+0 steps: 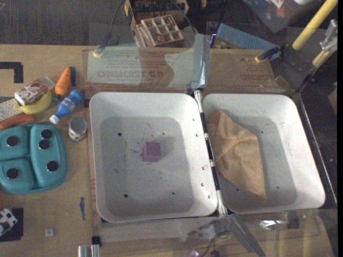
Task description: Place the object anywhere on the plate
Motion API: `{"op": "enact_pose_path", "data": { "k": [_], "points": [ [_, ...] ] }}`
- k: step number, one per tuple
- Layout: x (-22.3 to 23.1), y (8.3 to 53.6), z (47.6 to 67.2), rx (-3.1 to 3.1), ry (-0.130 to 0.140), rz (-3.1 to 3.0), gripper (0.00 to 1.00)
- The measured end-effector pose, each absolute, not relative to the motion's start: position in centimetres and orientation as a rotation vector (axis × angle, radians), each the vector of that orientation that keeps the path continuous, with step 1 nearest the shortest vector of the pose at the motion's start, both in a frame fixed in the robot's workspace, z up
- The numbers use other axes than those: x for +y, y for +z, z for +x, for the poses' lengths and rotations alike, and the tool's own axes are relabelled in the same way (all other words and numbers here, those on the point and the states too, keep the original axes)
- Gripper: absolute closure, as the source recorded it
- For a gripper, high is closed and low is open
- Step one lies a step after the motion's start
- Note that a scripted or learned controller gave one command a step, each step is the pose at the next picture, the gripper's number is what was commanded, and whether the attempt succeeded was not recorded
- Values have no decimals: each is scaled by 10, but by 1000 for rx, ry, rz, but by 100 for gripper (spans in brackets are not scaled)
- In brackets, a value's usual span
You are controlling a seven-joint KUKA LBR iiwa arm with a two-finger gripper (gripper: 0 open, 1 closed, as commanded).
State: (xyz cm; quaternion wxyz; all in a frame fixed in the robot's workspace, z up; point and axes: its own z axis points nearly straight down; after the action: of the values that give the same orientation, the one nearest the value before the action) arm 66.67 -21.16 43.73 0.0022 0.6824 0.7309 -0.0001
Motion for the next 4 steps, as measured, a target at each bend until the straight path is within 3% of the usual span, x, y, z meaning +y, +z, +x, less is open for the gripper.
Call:
{"op": "enact_pose_path", "data": {
  "k": [1,2,3,4],
  "points": [
    [-199,404,578,1976,-1,2441,100],
    [-184,436,606,1790,3,2576,100],
    [-189,437,651,2106,2,2322,100],
    [-156,437,667,2478,4,1919,100]
  ]
}}
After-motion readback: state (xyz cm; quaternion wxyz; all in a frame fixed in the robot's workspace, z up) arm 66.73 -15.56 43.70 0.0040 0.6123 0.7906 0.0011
